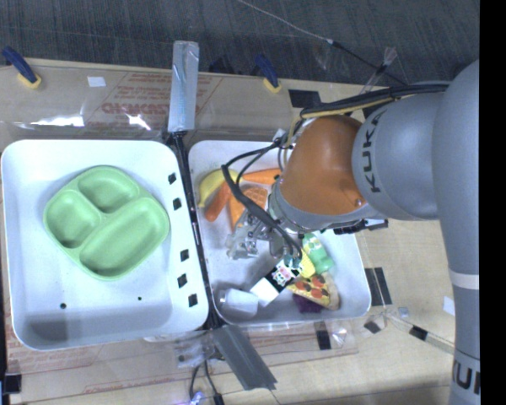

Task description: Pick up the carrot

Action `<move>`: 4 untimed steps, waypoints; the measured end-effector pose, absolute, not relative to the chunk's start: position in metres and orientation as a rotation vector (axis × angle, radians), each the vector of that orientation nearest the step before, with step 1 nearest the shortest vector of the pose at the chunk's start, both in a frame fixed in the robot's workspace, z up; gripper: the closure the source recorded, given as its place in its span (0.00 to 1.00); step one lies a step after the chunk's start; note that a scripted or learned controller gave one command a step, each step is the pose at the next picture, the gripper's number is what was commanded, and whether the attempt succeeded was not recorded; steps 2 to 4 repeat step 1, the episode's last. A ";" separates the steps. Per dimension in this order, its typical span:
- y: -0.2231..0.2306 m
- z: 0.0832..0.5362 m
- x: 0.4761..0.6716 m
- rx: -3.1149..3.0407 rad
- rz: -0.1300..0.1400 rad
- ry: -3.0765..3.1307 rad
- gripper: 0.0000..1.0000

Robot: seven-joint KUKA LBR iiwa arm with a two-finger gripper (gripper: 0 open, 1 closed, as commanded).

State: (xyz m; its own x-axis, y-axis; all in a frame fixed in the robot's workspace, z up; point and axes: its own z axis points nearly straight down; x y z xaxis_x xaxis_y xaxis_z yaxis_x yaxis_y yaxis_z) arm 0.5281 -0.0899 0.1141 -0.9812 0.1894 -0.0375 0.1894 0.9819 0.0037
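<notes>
In the right-hand white bin (204,294), the end effector (251,236) is hanging low over the bin floor, just below the cluster of produce at the bin's upper end. Its metal parts are showing as a tangle of grey, and whether it is released or clenched cannot be told from this view; nothing can be made out between its parts.

The carrot (222,199) is lying in the upper part of the same bin, orange and slanted, just beside the yellow banana (207,184), which is sitting toward the bin's left wall. Further orange pieces (257,178) are lying next to the carrot, partly running under the arm's orange band (320,169). The end effector is sitting close below the carrot; contact between them cannot be confirmed.

Toward the bin's lower right corner, a pizza-slice toy (314,290) is resting beside a green and yellow item (314,258). A small white block (266,290) is lying near the bin's lower edge.

The grey arm (422,159) is reaching in across the bin's right wall. The left-hand white bin (17,226), touching the right bin along the centre divider, is holding a green divided plate (105,219). Both bins are sitting on the desk (405,294).
</notes>
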 end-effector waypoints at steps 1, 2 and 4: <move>-0.026 0.193 0.504 0.670 0.002 3.066 1.00; -0.026 0.193 0.504 0.670 0.002 3.066 1.00; -0.026 0.193 0.504 0.670 0.002 3.066 1.00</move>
